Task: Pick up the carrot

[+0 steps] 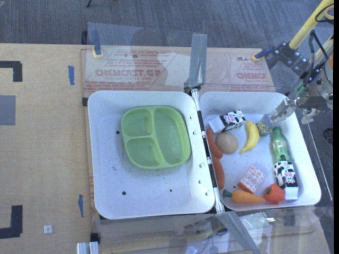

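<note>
The carrot (247,197), orange and tapered, lies along the front wall of the right bin (311,165), its thick end next to a red-orange vegetable (274,193). My gripper (277,114) hangs over the back right part of that bin, above the top of a green bottle (279,145) and just right of a banana (251,136). It is well behind the carrot and apart from it, with nothing seen in its grasp.
The right bin also holds a brown potato (226,142), two cow-patterned cartons (232,119) (286,174), a pink waffled block (252,177) and two orange-red sticks (213,151) by its left wall. A green divided plate (156,137) lies in the left bin (106,184).
</note>
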Available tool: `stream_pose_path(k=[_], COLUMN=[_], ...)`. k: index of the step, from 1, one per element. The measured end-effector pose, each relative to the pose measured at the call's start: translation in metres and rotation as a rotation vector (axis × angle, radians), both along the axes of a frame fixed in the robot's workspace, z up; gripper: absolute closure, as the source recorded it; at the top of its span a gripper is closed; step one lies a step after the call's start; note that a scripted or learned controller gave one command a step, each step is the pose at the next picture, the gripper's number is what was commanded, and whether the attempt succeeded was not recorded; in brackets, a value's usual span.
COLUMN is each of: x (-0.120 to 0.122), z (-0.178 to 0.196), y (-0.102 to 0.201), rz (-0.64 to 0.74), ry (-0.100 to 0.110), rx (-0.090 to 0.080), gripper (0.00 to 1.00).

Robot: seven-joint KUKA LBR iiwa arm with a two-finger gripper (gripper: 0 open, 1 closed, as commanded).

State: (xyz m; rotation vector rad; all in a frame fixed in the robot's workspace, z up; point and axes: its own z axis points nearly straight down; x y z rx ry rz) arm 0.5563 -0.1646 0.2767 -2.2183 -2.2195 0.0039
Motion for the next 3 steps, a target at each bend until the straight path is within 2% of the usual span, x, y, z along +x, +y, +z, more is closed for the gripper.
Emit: stream_pose_path(k=[1,2,3], x=[-0.059,-0.073,-0.072], z=[-0.117,-0.186,-0.186], y=[0.021,0.033,-0.005], rz=[0.164,0.395,0.785], ry=[0.000,-0.015,-0.018], rx=[0.001,0.002,-0.005], gripper=[0.00,0.00,0.00])
